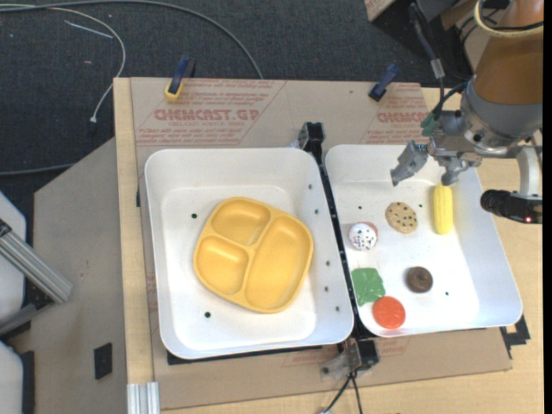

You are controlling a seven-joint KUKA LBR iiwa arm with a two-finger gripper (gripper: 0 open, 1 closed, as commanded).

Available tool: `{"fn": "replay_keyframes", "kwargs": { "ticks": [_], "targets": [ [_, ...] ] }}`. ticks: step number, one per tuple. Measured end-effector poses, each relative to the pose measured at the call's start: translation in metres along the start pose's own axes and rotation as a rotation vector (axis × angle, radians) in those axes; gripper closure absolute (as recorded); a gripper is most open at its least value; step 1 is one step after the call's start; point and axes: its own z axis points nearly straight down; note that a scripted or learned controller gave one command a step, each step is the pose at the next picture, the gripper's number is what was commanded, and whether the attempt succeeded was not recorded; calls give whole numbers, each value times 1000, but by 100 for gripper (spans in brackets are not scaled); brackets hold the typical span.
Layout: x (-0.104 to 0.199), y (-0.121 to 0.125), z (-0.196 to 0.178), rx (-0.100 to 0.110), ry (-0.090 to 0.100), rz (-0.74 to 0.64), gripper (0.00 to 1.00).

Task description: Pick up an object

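- Plainly, the cookie [401, 217] looks the likeliest pick: it lies flat on the floor of the right bin [500, 270], and the gripper [429, 169] hangs just above and beyond it with nothing between its fingers.
- Its two fingers [405, 167] stand spread wide, one slanting toward the cookie's far side, the other over the corn [442, 209]; that spread suits a descent over a small loose thing, so I judge the grasp not yet begun.
- Just right of the cookie the corn lies lengthwise, close enough that a wide jaw could catch either one, or nudge both.
- Left of the cookie, near the bin's wall, sits a white cupcake [362, 236] with sprinkles.
- Nearer the camera than the cookie a brown donut [419, 279] lies well apart from it; left of the donut are a green piece [367, 284] and a red tomato [389, 312], the two touching or nearly so.
- All the small things lie scattered singly, which leaves room for fingers around most of them.
- Far left of the cookie, the left bin [164, 179] holds a yellow tray [254, 254] with three compartments, perhaps a place to drop things.
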Motion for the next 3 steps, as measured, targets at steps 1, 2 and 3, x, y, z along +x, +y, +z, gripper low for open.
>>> {"fn": "replay_keyframes", "kwargs": {
  "ticks": [1,2,3],
  "targets": [
    [0,2,-6,-11,-1,-2,0],
    [-5,3,56,-5,0,-1,0],
    [2,-3,116,-3,1,-2,0]
  ]
}}
